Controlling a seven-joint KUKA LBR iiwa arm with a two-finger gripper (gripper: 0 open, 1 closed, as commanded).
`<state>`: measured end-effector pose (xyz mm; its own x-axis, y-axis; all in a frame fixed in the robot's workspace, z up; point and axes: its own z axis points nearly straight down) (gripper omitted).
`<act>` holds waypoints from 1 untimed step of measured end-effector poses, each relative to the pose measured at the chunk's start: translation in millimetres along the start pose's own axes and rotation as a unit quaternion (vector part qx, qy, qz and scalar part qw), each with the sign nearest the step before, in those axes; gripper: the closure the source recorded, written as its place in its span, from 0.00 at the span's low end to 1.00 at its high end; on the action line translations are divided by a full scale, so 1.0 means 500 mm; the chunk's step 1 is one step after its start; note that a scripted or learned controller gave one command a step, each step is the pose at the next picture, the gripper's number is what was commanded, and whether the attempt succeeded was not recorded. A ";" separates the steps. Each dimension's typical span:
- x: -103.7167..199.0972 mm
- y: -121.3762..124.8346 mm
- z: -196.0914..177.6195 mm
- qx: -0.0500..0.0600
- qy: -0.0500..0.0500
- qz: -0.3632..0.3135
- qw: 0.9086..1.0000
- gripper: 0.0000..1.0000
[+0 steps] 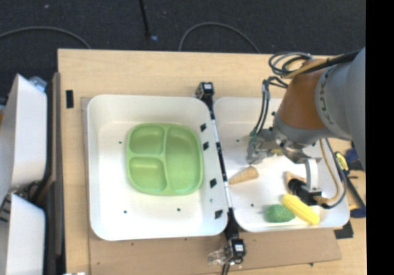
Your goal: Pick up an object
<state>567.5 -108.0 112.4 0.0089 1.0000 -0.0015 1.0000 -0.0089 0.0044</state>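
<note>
Tan cone (244, 175) lies tilted — gripper (255, 149) just above, its state unclear.

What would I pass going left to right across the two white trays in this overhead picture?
Green divided plate → tan cone-shaped piece → green lump → yellow corn cob.

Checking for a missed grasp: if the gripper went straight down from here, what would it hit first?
Probably the bare floor of the right bin, beside the tan cone-shaped piece. The gripper hangs just above and right of it; depth is unclear.
</note>
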 end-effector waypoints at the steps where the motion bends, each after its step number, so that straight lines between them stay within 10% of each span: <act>1: 0.004 -0.016 -0.108 0.000 0.000 -0.001 1.000 1.00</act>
<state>559.1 -106.0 166.1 0.0074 1.0000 -0.0011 1.0000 -0.0074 0.0051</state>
